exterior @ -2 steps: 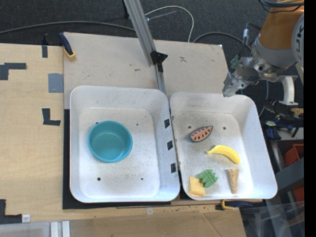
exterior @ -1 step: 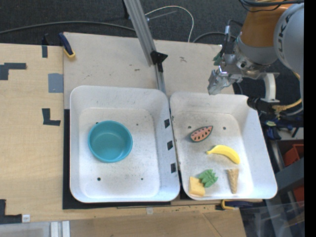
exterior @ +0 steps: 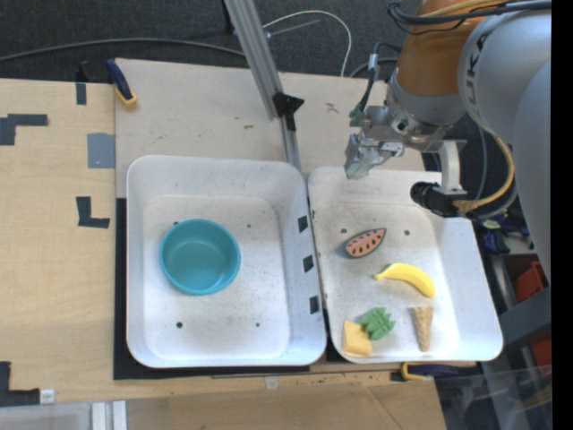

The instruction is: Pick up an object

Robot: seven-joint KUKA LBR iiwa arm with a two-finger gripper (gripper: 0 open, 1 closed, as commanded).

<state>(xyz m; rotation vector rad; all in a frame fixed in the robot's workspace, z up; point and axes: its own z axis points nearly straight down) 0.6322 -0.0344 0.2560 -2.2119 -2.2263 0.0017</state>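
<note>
The claw (exterior: 362, 164) hangs at the far rim of the right bin (exterior: 466, 240), near that bin's 11 o'clock corner, with nothing between its fingers; whether the fingers are spread or closed cannot be told from this angle. The grey arm (exterior: 501, 52) comes in from 2 o'clock, its orange band (exterior: 443, 25) above the wrist. Inside the right bin lie five small things, all apart from the claw: a watermelon slice (exterior: 364, 243) near the bin's middle, a yellow banana (exterior: 407, 279) just toward 4 o'clock of it, a green leafy piece (exterior: 378, 322) at about 6 o'clock in the bin, touching a yellow cheese-like block (exterior: 356, 339) at the near rim, and an ice-cream cone (exterior: 422, 326) at 5 o'clock, lying with its point toward the near edge. The left bin (exterior: 152, 186) holds a teal bowl (exterior: 200, 256), upright, toward its 9 o'clock side. Both bins sit side by side on the light wooden surface (exterior: 45, 240).
</note>
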